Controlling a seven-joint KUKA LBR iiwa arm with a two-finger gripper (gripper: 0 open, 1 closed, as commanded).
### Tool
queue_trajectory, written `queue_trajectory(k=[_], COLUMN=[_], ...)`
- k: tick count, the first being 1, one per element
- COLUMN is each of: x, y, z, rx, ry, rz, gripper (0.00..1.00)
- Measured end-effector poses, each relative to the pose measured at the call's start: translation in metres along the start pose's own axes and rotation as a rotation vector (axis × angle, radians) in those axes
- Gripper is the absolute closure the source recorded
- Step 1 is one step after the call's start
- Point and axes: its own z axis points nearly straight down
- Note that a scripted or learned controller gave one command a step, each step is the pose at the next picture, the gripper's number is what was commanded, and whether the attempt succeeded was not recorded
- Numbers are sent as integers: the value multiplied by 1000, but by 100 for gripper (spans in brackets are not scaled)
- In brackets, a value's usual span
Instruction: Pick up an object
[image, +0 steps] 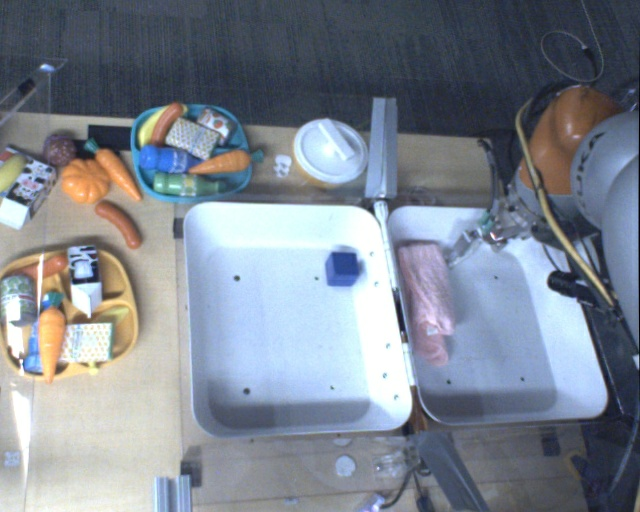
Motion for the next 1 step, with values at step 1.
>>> queue_trajectory(k=[1], x=[51], y=[17], z=[1], rx=[5], ry=[-6], rz=[-30], gripper=[0])
